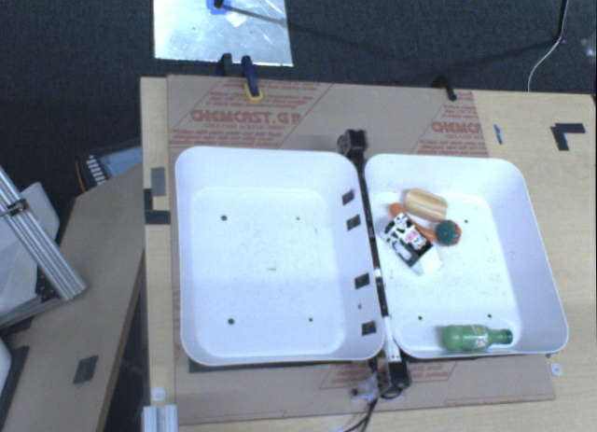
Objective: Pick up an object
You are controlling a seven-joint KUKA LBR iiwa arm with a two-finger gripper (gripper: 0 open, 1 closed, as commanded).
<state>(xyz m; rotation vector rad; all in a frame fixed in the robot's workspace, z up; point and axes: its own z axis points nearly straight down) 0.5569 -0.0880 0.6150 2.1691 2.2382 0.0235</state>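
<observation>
Nothing picked yet, by the look of it — every object lies in a bin, so the whole job (approach, close on sthg, lift) is left. Fingers' state: can't tell from this view. Largest first: the bench (522, 113), brown board w/ red lettering, carries both bins w/ bare margin along the far side. The left bin (187, 262) offers a wide flat floor. The right bin (536, 271) holds all the candidates, clustered toward its far-left part near the divider between bins, plus one at the near wall. The green bottle (474, 336) lies on its side just beside the near rim — tight there, a finger could catch the wall, so I'd judge it the awkward pick. The black-and-white packet (409, 239) sits mid-cluster, touching or nearly touching its neighbours. The tan bun-shaped item (425, 203) lies at the far side of the packet, w/ open floor beyond it — prob. the easiest approach. The small green ball (449, 231) w/ an orange bit beside it sits just right of the packet; round, likely to roll. Right half of that bin's floor is open — plenty of room to descend.
</observation>
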